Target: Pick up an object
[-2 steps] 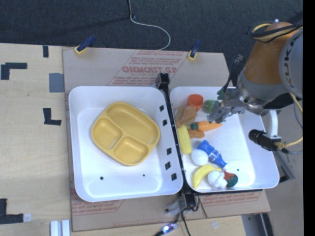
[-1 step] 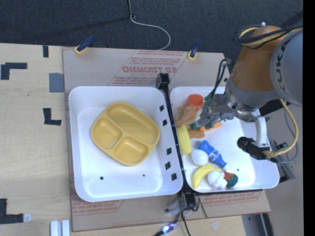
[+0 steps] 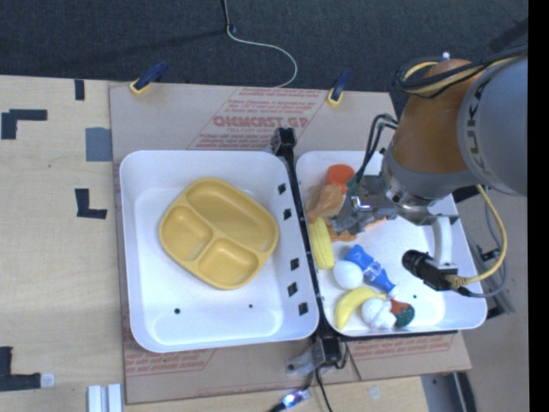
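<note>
My gripper (image 3: 354,217) hangs low over the upper middle of the right bin (image 3: 455,316), under the orange-banded wrist. It sits right beside a tan, crumpled-looking item (image 3: 326,199) and just below an orange object (image 3: 340,175). A yellow corn cob (image 3: 321,244) lies to its lower left. Further down the bin lie a blue and white item (image 3: 369,266), a white ball (image 3: 347,275), a banana (image 3: 350,303) and a small white, red and green toy (image 3: 386,313). Nothing is visibly held.
The left bin (image 3: 154,316) holds a yellow divided plate (image 3: 218,232). A black divider clip (image 3: 284,139) sits where the bins meet. A black cable fitting (image 3: 425,267) from the arm hangs over the right bin's right side.
</note>
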`<state>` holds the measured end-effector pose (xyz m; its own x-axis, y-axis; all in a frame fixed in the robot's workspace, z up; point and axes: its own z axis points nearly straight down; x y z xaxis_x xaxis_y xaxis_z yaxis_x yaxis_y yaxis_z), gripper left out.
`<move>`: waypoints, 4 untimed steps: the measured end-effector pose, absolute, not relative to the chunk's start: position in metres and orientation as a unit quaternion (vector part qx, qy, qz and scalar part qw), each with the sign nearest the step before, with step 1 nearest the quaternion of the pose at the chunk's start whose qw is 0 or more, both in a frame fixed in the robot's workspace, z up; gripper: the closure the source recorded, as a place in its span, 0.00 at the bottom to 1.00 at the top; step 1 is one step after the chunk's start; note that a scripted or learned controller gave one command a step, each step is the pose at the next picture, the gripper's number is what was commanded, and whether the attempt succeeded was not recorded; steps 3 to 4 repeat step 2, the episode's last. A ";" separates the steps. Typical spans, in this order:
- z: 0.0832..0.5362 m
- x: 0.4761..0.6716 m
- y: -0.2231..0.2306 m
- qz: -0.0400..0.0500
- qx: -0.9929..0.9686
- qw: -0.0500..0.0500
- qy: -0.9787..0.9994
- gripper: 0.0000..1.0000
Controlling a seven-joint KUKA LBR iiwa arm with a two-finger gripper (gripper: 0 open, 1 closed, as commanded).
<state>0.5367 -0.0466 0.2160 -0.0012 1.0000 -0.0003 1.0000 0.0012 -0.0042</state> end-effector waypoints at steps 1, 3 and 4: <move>0.219 0.531 -0.033 0.001 -0.706 0.001 -0.708 1.00; 0.232 0.534 -0.049 0.000 -0.707 0.000 -0.707 1.00; 0.232 0.534 -0.049 0.000 -0.707 0.000 -0.707 1.00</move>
